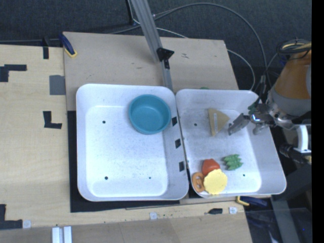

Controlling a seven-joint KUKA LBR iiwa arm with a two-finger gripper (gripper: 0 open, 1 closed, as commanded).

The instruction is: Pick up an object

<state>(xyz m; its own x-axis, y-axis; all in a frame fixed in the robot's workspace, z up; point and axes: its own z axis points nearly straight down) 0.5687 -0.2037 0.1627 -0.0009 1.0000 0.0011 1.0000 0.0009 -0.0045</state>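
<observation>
My gripper [244,128] hangs over the right side of the right bin [263,181], open, with nothing between its fingers. A tan wedge [216,120] lies just left of the left fingertip, apart from it. Further toward the front lie a small green piece [233,161], a red piece [210,165] and a yellow piece [216,182]. An orange ring-shaped piece [197,182] rests against the front left wall. A blue bowl [149,114] stands at the back right of the left bin [101,186].
The grey arm with its orange band [293,82] comes in from the right above the bin's edge. A grey pole [149,27] slants over the bench from the back, ending near the seam between the bins. Cables loop behind the right bin.
</observation>
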